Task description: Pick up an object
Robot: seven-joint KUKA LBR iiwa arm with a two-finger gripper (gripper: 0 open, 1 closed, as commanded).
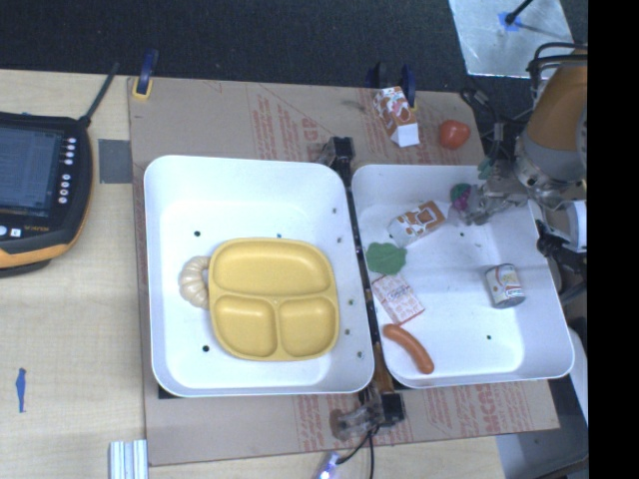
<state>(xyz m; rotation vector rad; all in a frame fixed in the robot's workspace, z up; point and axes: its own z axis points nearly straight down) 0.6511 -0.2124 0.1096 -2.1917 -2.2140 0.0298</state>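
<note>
Gripper (473, 208) low at far edge of right white bin (539, 352), beside small purple object (461, 197) (finger state indiscernible).

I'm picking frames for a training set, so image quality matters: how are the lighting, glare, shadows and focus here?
Camera view: even, soft light; the two shallow white bins look bright but keep their edges. The yellow divided plastic tray shows mild sheen, no hard glare. Shadows are faint. The gripper by the small purple-green item is soft and hard to resolve; the silver can label is unreadable.
</note>
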